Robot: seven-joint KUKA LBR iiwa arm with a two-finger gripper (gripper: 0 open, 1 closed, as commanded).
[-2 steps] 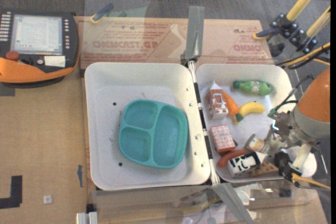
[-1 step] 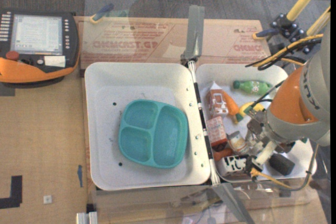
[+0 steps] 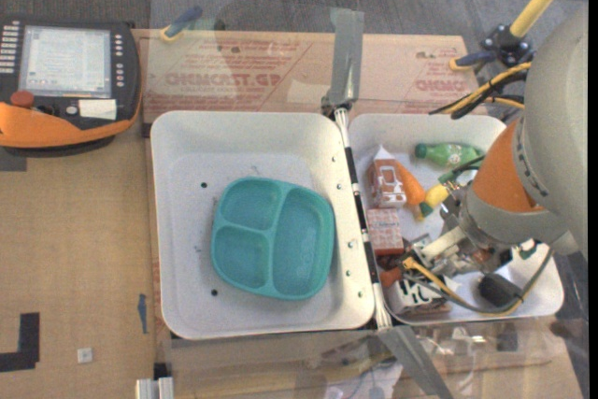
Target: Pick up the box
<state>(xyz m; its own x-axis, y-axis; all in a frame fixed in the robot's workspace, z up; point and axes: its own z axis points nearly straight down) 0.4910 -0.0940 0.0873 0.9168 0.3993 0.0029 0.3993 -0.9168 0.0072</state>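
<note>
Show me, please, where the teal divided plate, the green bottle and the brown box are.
teal divided plate [image 3: 273, 238]: camera view, the ridge between its compartments.
green bottle [image 3: 448, 151]: camera view, the middle of its body.
brown box [image 3: 384, 183]: camera view, its top face.

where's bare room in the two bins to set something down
Left bin: bare floor borders the teal divided plate all round, widest along the far wall and left wall. Right bin: crowded, with a green bottle, brown box, carrot, small red box and the arm's wrist; little bare floor.
</note>
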